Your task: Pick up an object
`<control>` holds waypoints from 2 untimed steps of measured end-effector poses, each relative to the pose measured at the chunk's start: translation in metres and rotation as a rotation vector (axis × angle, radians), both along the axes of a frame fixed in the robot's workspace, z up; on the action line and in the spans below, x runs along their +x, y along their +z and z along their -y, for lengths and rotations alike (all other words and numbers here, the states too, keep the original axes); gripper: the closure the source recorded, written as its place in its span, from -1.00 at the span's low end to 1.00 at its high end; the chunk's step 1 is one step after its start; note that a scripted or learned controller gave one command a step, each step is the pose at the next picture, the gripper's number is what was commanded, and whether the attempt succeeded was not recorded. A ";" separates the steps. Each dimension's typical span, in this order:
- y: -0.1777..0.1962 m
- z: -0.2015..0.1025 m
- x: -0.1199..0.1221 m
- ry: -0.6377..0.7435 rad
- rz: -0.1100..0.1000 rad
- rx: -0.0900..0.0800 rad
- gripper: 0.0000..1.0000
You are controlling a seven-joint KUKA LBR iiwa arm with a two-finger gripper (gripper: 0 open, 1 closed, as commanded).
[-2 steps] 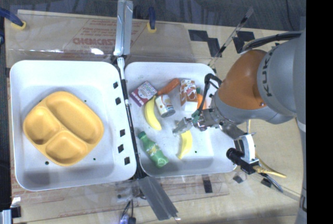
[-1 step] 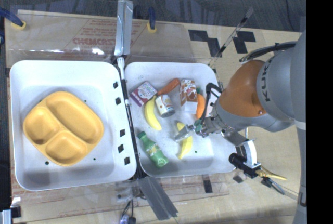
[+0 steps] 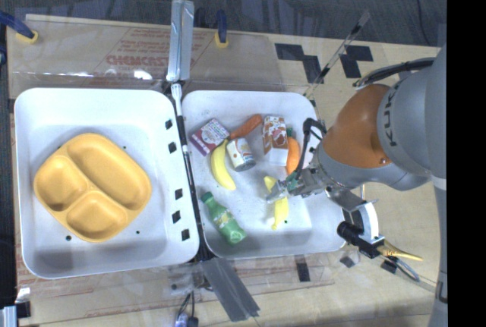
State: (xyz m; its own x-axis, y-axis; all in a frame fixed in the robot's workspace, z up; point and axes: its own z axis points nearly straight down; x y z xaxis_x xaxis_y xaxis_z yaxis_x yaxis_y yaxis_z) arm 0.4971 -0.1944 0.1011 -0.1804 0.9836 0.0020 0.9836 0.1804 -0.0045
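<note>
cardboard bench [image 3: 250, 52], red print unreadable; pincer [image 3: 285, 189] low in right bin [image 3: 228, 98], grip state unclear.

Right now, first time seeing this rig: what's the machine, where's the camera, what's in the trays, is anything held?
One camera looks down at a slant on two white bins. The grey arm with the orange band reaches in from the right; its gripper is low in the right bin, among the items. That bin holds a banana, a small can, a carrot, a green bottle, a couple of small packets and small yellow pieces. The left bin holds a yellow divided tray. I can't tell whether anything is gripped.
</note>
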 end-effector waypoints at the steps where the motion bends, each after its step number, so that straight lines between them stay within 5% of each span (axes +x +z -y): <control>1: 0.057 0.000 0.038 0.150 0.004 0.000 1.00; 2: 0.089 -0.026 0.080 0.098 0.003 -0.001 1.00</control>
